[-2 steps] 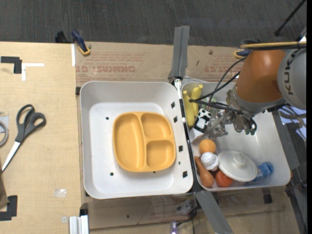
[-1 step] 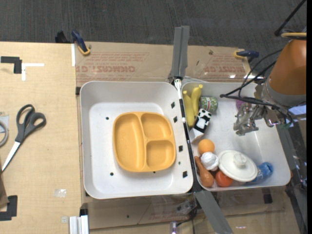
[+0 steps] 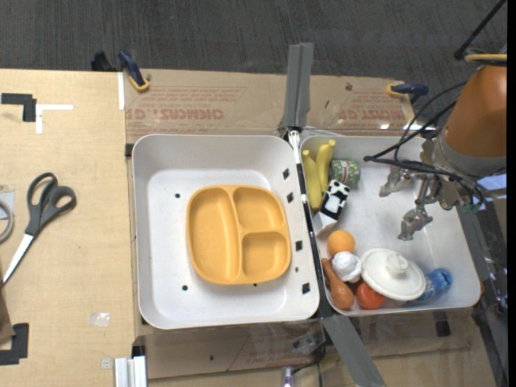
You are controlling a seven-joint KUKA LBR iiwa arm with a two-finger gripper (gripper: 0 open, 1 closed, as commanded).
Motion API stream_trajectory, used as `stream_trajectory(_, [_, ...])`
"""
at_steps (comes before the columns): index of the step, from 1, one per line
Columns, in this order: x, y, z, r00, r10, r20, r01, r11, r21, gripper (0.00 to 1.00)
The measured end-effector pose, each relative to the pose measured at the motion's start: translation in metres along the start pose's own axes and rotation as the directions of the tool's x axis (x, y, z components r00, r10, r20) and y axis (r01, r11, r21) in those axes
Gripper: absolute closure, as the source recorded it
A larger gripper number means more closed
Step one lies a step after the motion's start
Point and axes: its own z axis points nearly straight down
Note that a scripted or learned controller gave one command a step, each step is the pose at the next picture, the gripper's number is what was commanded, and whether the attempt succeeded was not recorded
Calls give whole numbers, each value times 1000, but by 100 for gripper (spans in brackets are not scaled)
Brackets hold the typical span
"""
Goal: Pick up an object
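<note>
The bench (image 3: 64, 297) is pale wood on the left, with brown cardboard (image 3: 201, 107) laid under the two white bins. The left bin (image 3: 153, 240) holds a yellow plate (image 3: 239, 234) with three compartments, lying flat near its middle. The right bin (image 3: 379, 216) sits just beside it, their rims touching along a grey bar (image 3: 298, 87) that runs away to the far side.

The arm (image 3: 480, 115) comes in from the right, its orange band over the far right corner of the right bin. Below it the gripper (image 3: 413, 208) hangs over the bare floor of that bin, right of the middle; its metal fingers (image 3: 409, 226) point down with nothing between them (whether they are spread or pressed together I cannot tell).

The things to pick are all in the right bin, along its left wall and near edge. A white lid (image 3: 393, 274) with a knob lies near the front. A banana (image 3: 317, 168) lies along the far left wall, with a green can (image 3: 345, 172) just right of it and a black-and-white toy (image 3: 334, 200) below. An orange ball (image 3: 341, 242) sits beside a white ball (image 3: 346, 264); a carrot (image 3: 339, 287) lies against the near left wall, a red thing (image 3: 369, 297) peeps from under the lid, and a blue thing (image 3: 438, 282) lies at the lid's right.

On the bare wood at the far left lie scissors (image 3: 36, 216). Blue clamps (image 3: 133, 69) grip the cardboard's far edge.
</note>
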Motion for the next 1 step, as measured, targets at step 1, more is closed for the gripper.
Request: stream_trajectory(1, [-28,39,45,995,102,-1,-102,995,-1,0])
